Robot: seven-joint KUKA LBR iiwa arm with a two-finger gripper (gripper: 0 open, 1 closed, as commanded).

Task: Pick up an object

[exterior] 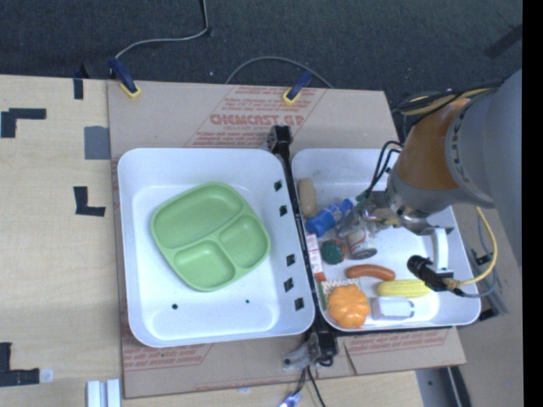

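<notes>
A wide sheet of cardboard (246,117) covers the bench under both bins, and red print on its far part reads "CHEMCAST GP", with smaller lines below too fine to make out. Two yellow clamps (297,89) pin its far edge.

The grey arm (475,155) comes in from the right, its orange band above the wrist, and reaches down into the right bin (339,166).

The left bin (140,172) holds a pale green divided plate (212,234), lying flat near its middle.

The right bin is crowded. A blue item (327,220) lies near its left wall, with a tan piece (306,197) just beyond it at the far side. A small green item (333,250) sits nearer, beside a narrow red-and-white packet (314,257) along the left wall, its lettering unreadable. An orange fruit (348,306) rests at the near edge, a red sausage (370,272) just beyond it, and a yellow corn cob (402,288) to the right of both.

The gripper (361,227) hangs low over the middle of the right bin, just right of the blue item and above the green one. Whether it is spread or pressed together cannot be told, nor whether it touches anything.
</notes>
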